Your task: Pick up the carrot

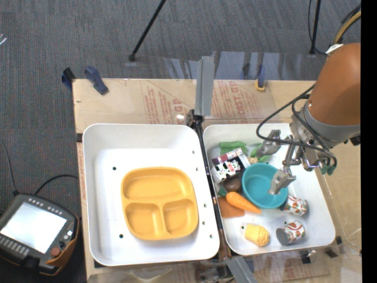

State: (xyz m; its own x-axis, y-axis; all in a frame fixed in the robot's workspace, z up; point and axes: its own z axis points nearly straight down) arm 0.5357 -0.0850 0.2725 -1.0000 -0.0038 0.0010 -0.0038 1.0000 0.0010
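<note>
Camera view, operator A: Report bin contents, left to right.

Operator B: Left bin point(94, 158) holds one yellow compartment tray point(159, 203), lying flat near the bin's centre, three compartments facing up. Right bin point(327, 217) holds the remaining items. The carrot point(241, 201) lies on the bin floor near the left wall, pointed end toward the lower right, touching the lower left rim of the teal bowl point(262, 184). An orange flat piece point(230, 210) lies just beneath the carrot's thick end.

Operator A: Other items in the right bin?

Operator B: A black-and-white patterned box point(228, 164) sits left of the bowl; a green item point(234, 147) lies behind it. A dark brown item point(231, 183) sits between the box and the carrot. A corn cob point(256, 234) lies near the front wall. Two small printed cans point(293, 205) rest at the right, one just beside the bowl, the other nearer the front.

Operator A: Gripper status?

Operator B: The gripper point(277, 164) hangs over the teal bowl, above its rear and right rim. The fingers are spread apart: one finger point(268, 142) sits behind the bowl, the other reaches over the bowl's right edge. Nothing lies between them. The carrot is apart from the gripper, on the bowl's opposite side.

Operator A: Arm position?

Operator B: The arm point(339, 93) enters from the right, its orange band above the bin's rear right corner.
</note>
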